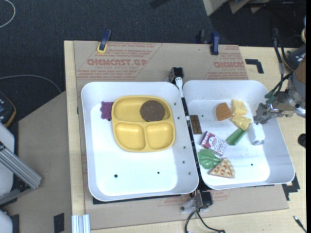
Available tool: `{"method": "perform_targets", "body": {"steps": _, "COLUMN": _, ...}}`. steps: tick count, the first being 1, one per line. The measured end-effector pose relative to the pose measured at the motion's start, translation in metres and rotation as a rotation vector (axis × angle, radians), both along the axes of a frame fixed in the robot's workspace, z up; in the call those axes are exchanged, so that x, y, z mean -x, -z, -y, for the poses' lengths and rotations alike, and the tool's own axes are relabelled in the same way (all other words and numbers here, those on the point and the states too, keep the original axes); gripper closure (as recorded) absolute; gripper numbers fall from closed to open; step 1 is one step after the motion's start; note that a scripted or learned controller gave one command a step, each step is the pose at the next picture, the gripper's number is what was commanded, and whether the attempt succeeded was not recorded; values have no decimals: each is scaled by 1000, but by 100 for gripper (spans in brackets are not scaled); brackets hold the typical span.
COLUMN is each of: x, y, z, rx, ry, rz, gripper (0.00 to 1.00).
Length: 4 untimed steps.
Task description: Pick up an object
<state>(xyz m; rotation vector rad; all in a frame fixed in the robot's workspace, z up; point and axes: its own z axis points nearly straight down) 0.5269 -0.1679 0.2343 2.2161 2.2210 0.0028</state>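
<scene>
While my claw (261, 114) hangs over the right bin's (272, 171) far right side, I cannot tell how it is set. Just below it lies a small white cylinder (257, 135), beside a green piece (236, 136), yellow chunks (239, 111), and a pizza slice (223, 169); the yellow tray (143, 124) sits in the left bin (131, 178)
</scene>
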Motion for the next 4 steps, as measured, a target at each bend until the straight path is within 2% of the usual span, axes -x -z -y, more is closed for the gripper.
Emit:
{"method": "perform_targets", "body": {"steps": 1, "x": -42, "y": -6, "z": -37, "rx": 0, "ry": -4, "rz": 2, "gripper": 100}}
{"method": "perform_targets", "body": {"steps": 2, "x": -80, "y": 10, "z": -72, "rx": 0, "ry": -2, "rz": 1, "gripper": 100}}
{"method": "perform_targets", "body": {"steps": 3, "x": -109, "y": 14, "z": -106, "rx": -1, "ry": -2, "rz": 1, "gripper": 100}}
{"method": "perform_targets", "body": {"steps": 4, "x": -118, "y": 17, "z": -117, "rx": 0, "ry": 1, "rz": 0, "gripper": 100}}
